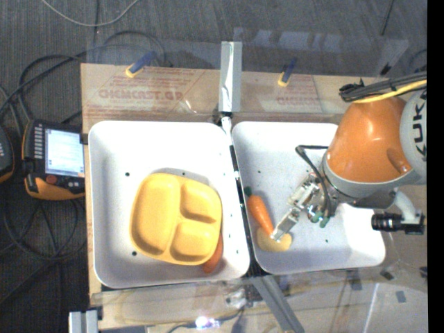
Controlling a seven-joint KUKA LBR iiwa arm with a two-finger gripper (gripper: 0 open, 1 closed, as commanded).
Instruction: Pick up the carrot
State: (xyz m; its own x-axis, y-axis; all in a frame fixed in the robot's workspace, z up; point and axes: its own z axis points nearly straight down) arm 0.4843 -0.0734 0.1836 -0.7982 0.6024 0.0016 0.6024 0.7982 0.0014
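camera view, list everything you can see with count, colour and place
carrot: 1, orange, right bin, near its left wall, just left of the end effector tip
pale round piece: 1, yellowish, right bin, under the end effector tip; what it is cannot be told
divided plate: 1, yellow, left bin, with something orange peeking out at its lower right edge
bins: 2, white, side by side on the bench
handheld pendant: 1, orange and black with a lit screen, left of the bench
cables: several, on the floor above and left
arm: 1, orange band, reaching in from the right
end effector: 1, over the right bin beside the carrot
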